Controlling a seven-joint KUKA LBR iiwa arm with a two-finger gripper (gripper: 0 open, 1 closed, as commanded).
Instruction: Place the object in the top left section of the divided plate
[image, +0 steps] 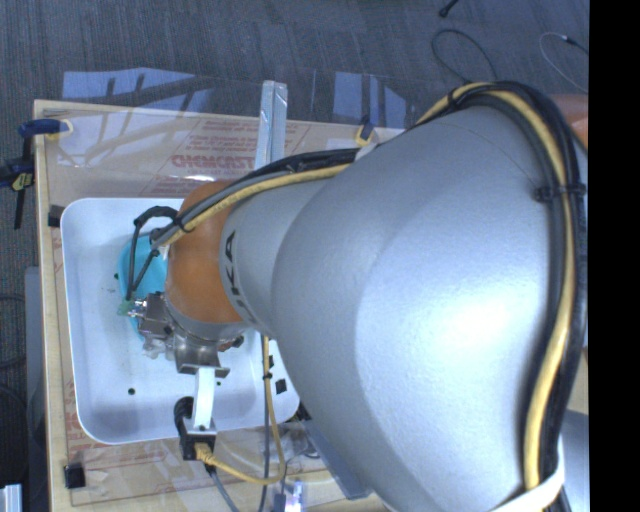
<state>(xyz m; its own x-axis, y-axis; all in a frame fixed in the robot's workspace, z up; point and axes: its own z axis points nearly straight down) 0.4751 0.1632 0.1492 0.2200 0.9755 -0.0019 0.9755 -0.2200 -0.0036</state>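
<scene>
The grey arm with its orange band (200, 260) reaches over the left white bin (90, 300) and covers most of it. A turquoise divided plate (132, 265) lies in that bin; just a sliver of its left edge peeks out from under the wrist. The gripper's metal base (165, 325) hangs over the plate's lower part, with its fingertips hidden beneath the wrist. Whatever object goes with the task is hidden by the arm.
The arm's bulk covers the right bin and the middle of the bench. Black and yellow cables (235, 470) hang near the left bin's front rim. A blue clamp (40, 128) sits at the bench's far left corner. Bare white floor (110, 390) of the left bin shows at front left.
</scene>
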